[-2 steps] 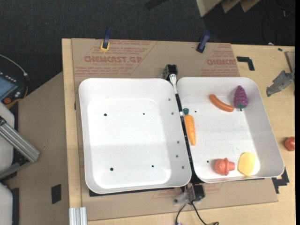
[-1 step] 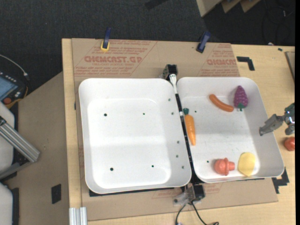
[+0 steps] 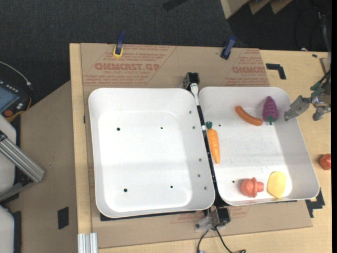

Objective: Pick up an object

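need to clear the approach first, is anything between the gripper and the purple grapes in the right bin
Nothing visible does. The gripper sits at the right bin's right edge, and the purple grapes lie just left of it with bare white floor between. The hot dog lies beyond the grapes.

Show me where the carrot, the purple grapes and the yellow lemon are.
carrot (image 3: 213, 146), camera view, middle of its orange body.
purple grapes (image 3: 270, 108), camera view, centre of the bunch.
yellow lemon (image 3: 277, 184), camera view, its middle.
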